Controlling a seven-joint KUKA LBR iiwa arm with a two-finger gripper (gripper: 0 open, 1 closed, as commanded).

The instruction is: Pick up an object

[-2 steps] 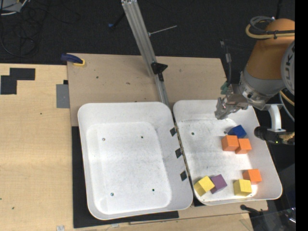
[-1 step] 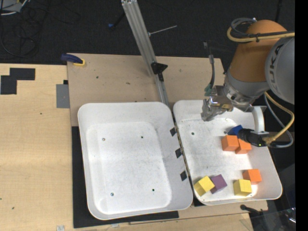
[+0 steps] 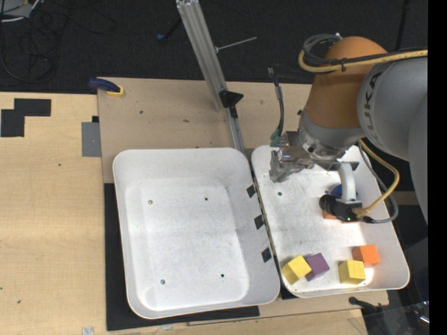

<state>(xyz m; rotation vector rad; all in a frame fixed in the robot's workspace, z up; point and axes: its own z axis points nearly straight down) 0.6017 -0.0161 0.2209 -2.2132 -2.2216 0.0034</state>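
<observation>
Right bin: arm bent downward, end effector near far-left corner.

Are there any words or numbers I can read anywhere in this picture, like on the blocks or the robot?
None: no word, number or sign can be read.
The yellow block, purple block, second yellow block and orange block have plain faces.
The right bin, the left bin and the arm carry no readable marking.
</observation>
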